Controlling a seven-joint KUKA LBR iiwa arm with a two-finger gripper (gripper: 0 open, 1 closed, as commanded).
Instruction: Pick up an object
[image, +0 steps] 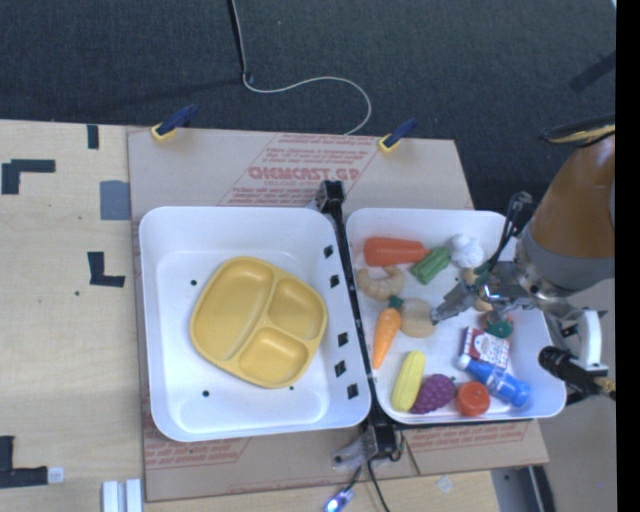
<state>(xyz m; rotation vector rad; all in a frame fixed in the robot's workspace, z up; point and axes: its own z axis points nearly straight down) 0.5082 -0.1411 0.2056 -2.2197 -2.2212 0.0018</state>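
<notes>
Now the jaws (462, 299) hang part open and empty over the right bin (520, 225), tips aimed left. Just beyond them lies the small beige toy (417, 318), touching the toy carrot (385, 335), whose long axis runs up-down beside the divider.

Yellow tray (258, 320) in white bin (165, 240); orange carrot (385, 335), yellow corn (408, 380), purple grapes (435, 392).
</notes>
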